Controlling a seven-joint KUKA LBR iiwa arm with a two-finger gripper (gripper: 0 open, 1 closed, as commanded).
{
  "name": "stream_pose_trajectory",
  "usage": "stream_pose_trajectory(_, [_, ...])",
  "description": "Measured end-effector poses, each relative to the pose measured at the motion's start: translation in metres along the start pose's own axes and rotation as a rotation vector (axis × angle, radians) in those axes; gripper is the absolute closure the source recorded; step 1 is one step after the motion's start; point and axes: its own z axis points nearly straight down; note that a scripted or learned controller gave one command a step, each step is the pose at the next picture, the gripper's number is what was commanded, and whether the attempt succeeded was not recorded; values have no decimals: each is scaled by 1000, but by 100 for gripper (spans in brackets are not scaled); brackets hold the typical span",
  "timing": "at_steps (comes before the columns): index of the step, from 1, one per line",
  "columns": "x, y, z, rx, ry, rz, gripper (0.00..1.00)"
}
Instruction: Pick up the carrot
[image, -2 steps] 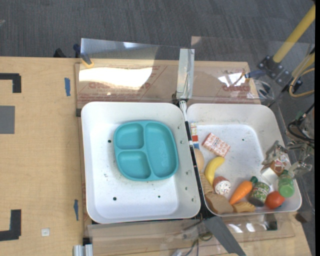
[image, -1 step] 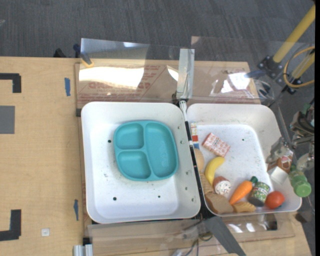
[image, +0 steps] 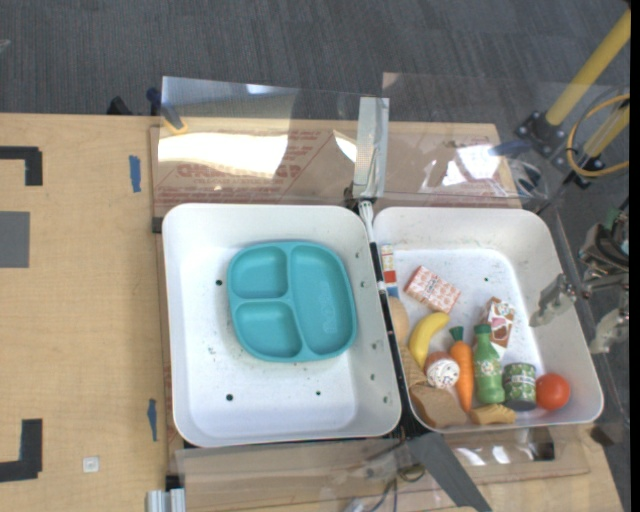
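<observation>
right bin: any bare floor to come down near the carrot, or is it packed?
Packed at the front: carrot sits wedged between the banana and green bottle, tomato further right. Bare floor lies at the back of the right bin, behind the pink carton.

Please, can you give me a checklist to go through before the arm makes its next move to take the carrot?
1. Carrot located: ok. The carrot lies in the right bin, near its front, green top pointing back.
2. Free space around it: not ok. The banana and a small round white toy lie close on its left, the green bottle close on its right.
3. Carrot uncovered from above: ok. Nothing lies over it.
4. Claw over the carrot: not ok. No part of the arm is above the bins.
5. Claw open: cannot tell.
6. Left bin: ok. It holds the teal divided plate, away from the carrot.
</observation>
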Motion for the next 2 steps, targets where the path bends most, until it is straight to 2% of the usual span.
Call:
stream_pose_trajectory(1, [-27, 35, 110, -9, 2, 173, 0])
stream_pose_trajectory(2, [-58, 29, 173, 2, 0, 268, 0])
